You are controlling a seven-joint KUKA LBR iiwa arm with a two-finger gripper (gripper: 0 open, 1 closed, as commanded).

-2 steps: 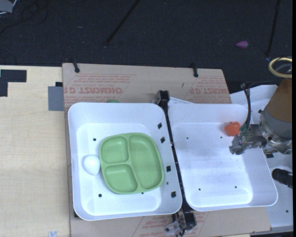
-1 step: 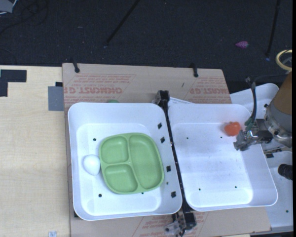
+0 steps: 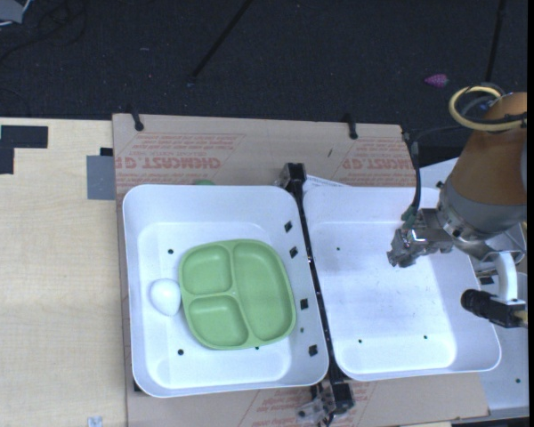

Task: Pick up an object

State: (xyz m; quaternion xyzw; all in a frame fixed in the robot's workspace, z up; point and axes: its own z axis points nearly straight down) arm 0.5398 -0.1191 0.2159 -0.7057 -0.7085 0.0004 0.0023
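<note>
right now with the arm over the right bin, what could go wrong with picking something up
1. The gripper sits over the right white bin, while the green three-compartment plastic tray and small white ball lie in the left white bin; closing here would likely grab nothing.
2. The ball touches the tray's left edge, so a grasp there may knock either one aside.
3. The flat tray offers little to pinch.

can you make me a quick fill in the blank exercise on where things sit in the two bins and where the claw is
1. The green divided plate lies in the ____ bin.
2. The plate has ____ compartments.
3. The small white egg-shaped object touches the plate's ____ edge.
4. The claw is over the ____ bin.

Missing words: left; three; left; right
</note>
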